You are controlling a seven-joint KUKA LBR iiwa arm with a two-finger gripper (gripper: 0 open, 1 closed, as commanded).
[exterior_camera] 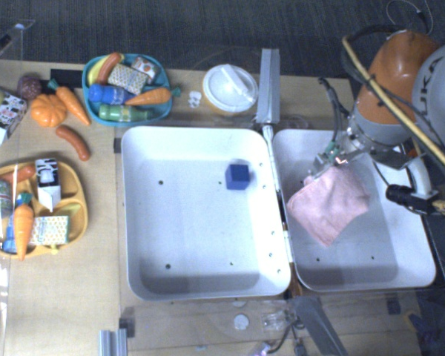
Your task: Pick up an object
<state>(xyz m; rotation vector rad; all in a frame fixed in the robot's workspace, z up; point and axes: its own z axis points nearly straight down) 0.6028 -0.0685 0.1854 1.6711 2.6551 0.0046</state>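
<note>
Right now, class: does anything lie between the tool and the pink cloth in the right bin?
Nothing visible does. The tool sits at the upper corner of the pink cloth in the right bin. The blue cube lies apart, in the left bin.

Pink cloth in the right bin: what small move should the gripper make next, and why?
Probably a short, slow lift. The gripper sits at the upper corner of the pink cloth, which lies rumpled in the right bin. Rising a little would show whether the cloth comes up with it.
</note>
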